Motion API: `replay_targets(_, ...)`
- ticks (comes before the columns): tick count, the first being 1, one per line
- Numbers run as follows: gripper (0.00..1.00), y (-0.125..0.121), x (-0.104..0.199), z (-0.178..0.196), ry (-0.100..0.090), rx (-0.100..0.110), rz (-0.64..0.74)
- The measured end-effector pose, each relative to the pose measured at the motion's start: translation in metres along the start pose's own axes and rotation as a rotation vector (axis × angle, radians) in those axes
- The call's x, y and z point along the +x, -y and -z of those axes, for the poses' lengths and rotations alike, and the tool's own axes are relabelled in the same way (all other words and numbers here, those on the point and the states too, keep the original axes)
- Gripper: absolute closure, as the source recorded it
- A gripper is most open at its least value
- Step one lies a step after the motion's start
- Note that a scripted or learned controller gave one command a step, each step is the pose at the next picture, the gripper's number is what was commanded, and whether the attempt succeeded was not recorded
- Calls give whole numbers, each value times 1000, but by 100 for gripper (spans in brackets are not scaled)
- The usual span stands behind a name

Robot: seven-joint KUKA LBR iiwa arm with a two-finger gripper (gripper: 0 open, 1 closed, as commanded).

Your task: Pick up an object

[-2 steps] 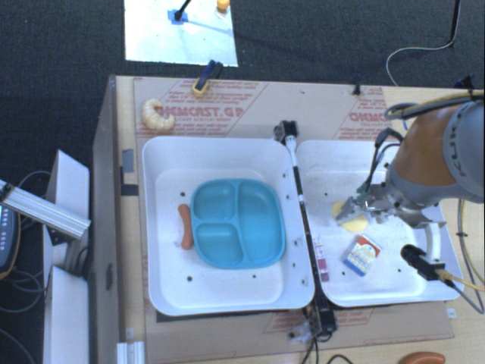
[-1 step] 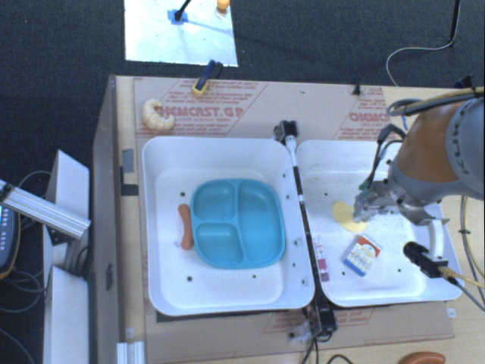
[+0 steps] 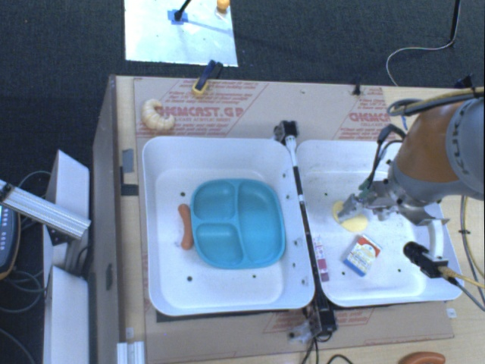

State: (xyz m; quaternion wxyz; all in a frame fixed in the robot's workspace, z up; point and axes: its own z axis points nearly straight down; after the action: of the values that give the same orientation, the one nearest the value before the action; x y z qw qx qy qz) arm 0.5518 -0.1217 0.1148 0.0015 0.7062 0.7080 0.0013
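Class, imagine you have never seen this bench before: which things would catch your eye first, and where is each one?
The bright blue divided plate in the left bin stands out first, with a small orange sausage lying just left of it. In the right bin, the grey-and-orange arm reaches down over a pale yellow object, and a small blue, red and white box lies nearer the front.

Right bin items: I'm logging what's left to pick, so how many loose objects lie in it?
2: a yellow object under the pincer, and a small carton nearer the front. The arm may hide more.
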Motion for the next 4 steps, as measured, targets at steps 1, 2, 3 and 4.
replay_targets(1,0,4,7,-31,-1,4,-2)
replay_targets(2,100,3,6,-20,0,1,-1)
replay_targets(3,0,3,6,-20,0,2,-1)
replay_targets(4,0,37,17,-31,-1,4,-2)
